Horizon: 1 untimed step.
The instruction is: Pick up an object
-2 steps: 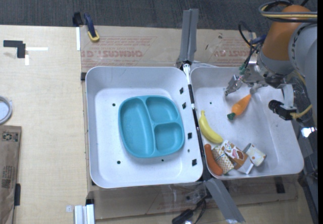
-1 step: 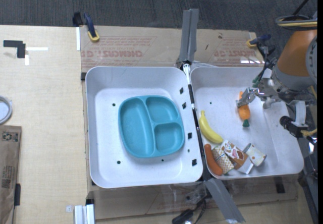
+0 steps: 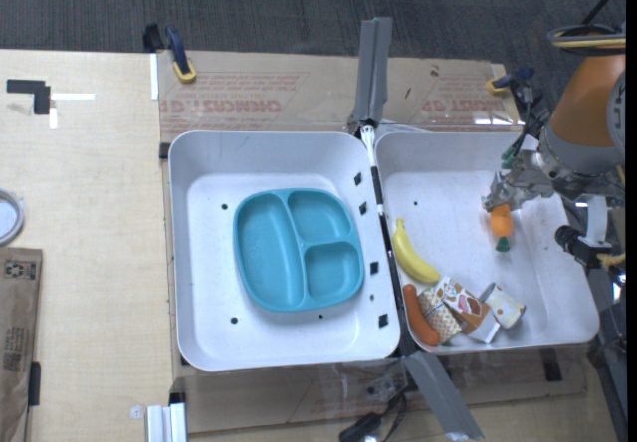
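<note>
A pale wooden bench fills the left of the frame, with dark carpet along the top and brown cardboard under two white bins. The left bin (image 3: pixel 189 231) holds a blue divided plate (image 3: pixel 299 249), set centrally with bare white floor all around it. The right bin (image 3: pixel 438 166) has open floor in its upper left; its lower part is crowded: a yellow banana (image 3: pixel 411 253), a red sausage-like piece (image 3: pixel 418 316) against the dividing wall, a small printed carton (image 3: pixel 454 308) and a white box (image 3: pixel 501 307) beside it. At the right edge the arm (image 3: pixel 589 111) reaches in, partly cut off. Its gripper (image 3: pixel 506 199) hangs over the right bin's upper right, and a small carrot (image 3: pixel 501 224), orange with a green tip, sits just at the fingertips. It looks pinched between them, though the view is too coarse to be sure.
</note>
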Tool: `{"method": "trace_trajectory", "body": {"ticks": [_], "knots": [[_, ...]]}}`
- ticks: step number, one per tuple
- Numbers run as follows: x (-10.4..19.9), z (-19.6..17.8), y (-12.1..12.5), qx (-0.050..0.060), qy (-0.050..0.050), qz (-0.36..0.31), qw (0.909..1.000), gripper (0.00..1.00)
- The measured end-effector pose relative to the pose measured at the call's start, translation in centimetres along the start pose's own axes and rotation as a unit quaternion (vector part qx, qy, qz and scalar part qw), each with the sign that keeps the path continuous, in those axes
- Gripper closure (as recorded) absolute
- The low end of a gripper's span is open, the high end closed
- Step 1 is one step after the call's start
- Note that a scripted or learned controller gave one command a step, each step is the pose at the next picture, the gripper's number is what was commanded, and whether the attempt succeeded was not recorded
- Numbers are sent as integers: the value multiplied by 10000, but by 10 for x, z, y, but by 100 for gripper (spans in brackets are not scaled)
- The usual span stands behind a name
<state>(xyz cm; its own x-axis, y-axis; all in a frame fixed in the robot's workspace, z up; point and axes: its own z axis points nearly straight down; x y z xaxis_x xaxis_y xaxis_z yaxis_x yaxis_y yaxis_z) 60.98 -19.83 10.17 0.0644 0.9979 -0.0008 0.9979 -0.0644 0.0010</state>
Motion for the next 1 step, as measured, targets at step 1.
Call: {"method": "trace_trajectory", "body": {"ticks": [1], "knots": [[10,-152,16,2,-5,-249,9997,100]]}}
